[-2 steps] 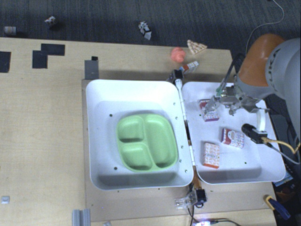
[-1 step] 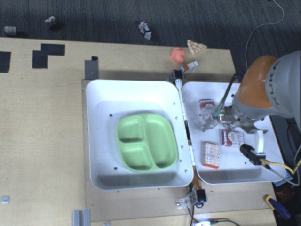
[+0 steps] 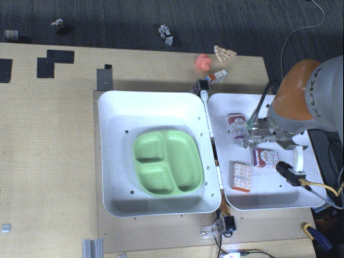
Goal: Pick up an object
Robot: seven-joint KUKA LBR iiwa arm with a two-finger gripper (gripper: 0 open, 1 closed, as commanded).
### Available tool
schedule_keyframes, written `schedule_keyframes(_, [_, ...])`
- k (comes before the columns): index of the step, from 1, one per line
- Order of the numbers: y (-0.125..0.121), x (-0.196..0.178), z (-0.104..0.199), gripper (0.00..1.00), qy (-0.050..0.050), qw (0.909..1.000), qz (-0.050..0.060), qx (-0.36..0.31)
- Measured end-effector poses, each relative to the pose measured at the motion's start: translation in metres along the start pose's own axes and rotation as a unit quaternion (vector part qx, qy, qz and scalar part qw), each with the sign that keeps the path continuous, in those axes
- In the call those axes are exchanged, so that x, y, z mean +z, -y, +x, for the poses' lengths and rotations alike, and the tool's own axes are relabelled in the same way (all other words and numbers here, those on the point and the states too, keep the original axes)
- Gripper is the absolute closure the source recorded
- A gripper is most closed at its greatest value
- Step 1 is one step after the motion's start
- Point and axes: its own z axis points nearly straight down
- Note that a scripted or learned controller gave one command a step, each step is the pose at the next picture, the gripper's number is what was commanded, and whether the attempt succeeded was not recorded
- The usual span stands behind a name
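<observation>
Your arm's pincer hangs low in the right bin among three small packets; you cannot tell its state, so nothing looks lifted yet and the pickup remains

arm, right side of frame: bulky rounded housing, smooth light grey. orange band wraps the segment above the wrist, glossy, rounded. wrist section below it darker grey. gripper, right of centre: small metallic assembly, silver-grey with dark parts, detail blurred. thin dark cable runs along the upper left edge of the wrist toward the gripper.
</observation>
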Motion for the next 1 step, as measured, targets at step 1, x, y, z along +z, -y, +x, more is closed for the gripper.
schedule_keyframes(1, [0.0002,0.0002,0.0001,0.00,0.000,1.0000,0.000,0.000])
